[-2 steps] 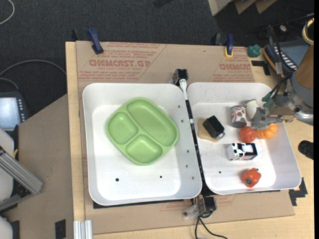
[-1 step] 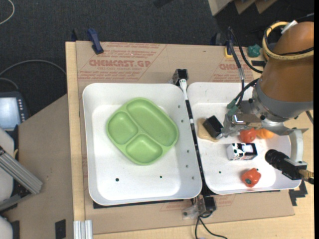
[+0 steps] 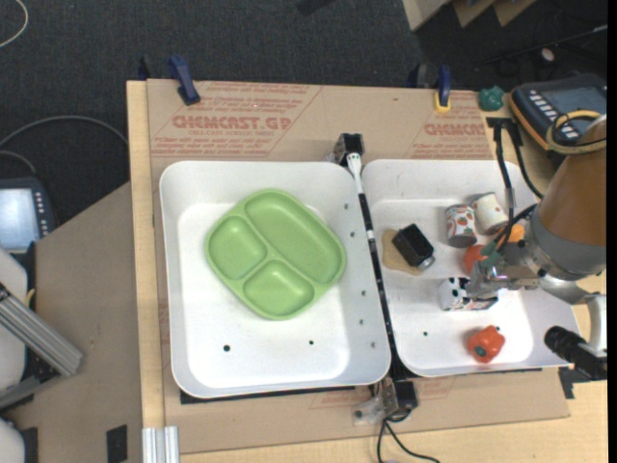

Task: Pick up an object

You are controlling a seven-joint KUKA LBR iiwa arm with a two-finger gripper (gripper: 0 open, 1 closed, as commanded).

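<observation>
Our claw (image 3: 479, 287), its grip state unclear to us, hovers over the small black-and-white toy (image 3: 455, 294) at the right white bin's (image 3: 424, 350) centre; we should descend squarely, avoiding the red pepper-like toy (image 3: 486, 343) at five o'clock.

Robotics lab bench.
Clamped board (image 3: 289, 114), two white bins (image 3: 183, 287), teach pendant (image 3: 554, 109), loose cables (image 3: 501, 177), dark carpet (image 3: 193, 17).
</observation>
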